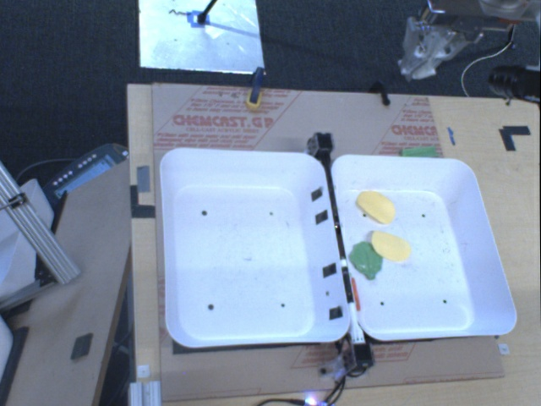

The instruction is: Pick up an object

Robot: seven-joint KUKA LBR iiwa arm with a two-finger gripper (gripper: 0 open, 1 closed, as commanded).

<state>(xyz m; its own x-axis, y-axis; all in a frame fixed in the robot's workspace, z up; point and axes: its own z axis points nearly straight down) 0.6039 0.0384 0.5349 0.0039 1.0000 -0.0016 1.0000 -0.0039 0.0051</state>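
Tool (pixel 427 53) parked above bench far right corner; finger state cannot be told. Nothing gripped. Two yellow pieces (pixel 375 207) and green piece (pixel 366 260) near right bin (pixel 486 227) left wall. Step: approach pending. Next: descend over one piece.

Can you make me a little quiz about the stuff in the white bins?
1. True or false: the green piece lies in the left bin.
2. How many yellow pieces are in the right bin?
3. Which is touching the green piece: A) the upper yellow piece, B) the lower yellow piece?

Key: 1. False, it is in the right bin. 2. Two. 3. B.

The gripper hangs beyond the bins' far side.
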